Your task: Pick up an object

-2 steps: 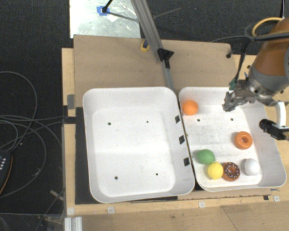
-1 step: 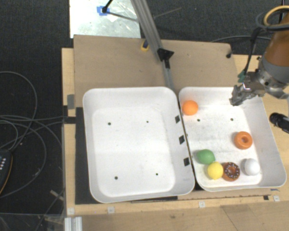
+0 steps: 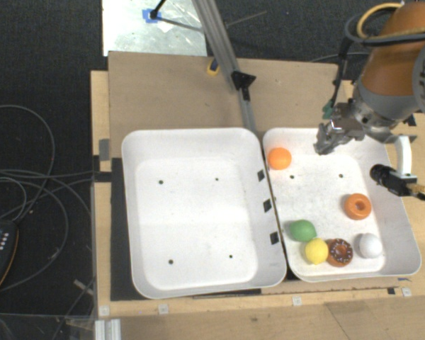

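Your bench (image 3: pixel 177 91) stood on dark carpet (image 3: pixel 42 55) strewn with cables (image 3: pixel 28 183). It bore the left bin (image 3: pixel 198 211) and the right bin (image 3: pixel 400 253), which held six small objects, the orange ball (image 3: pixel 279 159) nearest the gripper (image 3: pixel 327 142), whose grip could not be judged.

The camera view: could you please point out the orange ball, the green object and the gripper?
orange ball (image 3: pixel 279 159), camera view, its centre.
green object (image 3: pixel 302 229), camera view, its top.
gripper (image 3: pixel 324 146), camera view, its tip.
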Action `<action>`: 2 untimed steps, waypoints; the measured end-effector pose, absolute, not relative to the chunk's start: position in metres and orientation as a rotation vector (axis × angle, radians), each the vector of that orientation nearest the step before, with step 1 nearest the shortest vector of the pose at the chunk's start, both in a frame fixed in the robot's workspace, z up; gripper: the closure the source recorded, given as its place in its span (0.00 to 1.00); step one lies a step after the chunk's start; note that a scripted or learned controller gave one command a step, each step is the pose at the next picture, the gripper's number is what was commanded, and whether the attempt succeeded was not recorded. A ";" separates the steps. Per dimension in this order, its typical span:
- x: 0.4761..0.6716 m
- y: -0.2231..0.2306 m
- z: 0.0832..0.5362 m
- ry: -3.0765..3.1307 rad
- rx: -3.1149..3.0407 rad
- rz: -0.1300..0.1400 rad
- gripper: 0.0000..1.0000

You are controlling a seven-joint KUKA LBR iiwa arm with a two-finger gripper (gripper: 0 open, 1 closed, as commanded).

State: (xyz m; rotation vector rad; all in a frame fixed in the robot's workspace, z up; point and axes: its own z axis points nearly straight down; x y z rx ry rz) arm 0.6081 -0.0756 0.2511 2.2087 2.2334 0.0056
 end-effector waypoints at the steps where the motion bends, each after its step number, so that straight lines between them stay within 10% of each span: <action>1: 0.602 -0.017 0.257 2.235 2.210 0.004 1.00; 2: 0.601 0.039 0.261 2.235 2.209 0.004 1.00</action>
